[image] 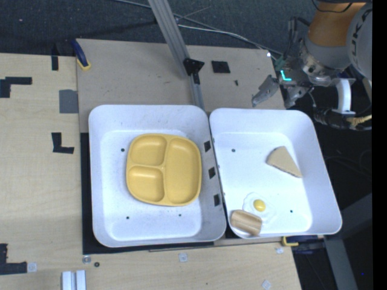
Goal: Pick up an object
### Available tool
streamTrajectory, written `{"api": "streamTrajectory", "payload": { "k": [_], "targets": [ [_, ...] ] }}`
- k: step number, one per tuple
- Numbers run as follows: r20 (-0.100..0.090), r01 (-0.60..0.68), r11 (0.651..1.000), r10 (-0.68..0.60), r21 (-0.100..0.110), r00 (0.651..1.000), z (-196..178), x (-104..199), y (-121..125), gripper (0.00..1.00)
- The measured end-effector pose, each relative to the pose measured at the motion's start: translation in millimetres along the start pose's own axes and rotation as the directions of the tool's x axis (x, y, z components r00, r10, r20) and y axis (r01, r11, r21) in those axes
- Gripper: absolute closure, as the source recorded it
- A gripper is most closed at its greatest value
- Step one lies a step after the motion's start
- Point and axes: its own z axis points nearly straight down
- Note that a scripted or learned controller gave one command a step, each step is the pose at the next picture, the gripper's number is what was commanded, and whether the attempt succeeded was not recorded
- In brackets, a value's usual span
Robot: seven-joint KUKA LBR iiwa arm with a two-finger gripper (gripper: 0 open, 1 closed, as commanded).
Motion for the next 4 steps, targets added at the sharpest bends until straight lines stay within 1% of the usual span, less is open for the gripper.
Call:
{"api": "streamTrajectory", "payload": {
  "k": [1,2,3,4],
  "targets": [
    [0.000,0.000,1.000,0.000,-0.002,1.000,-1,0,0,0.00],
    [0.002,-0.001,1.000,0.001,0.002,1.000,45,-6,2,0.00],
    [0.000,-0.001,1.000,0.001,0.004,1.000,98,3,-5,0.00],
    [0.001,0.000,1.000,0.000,0.002,1.000,143,2,-11,0.00]
  ]
}}
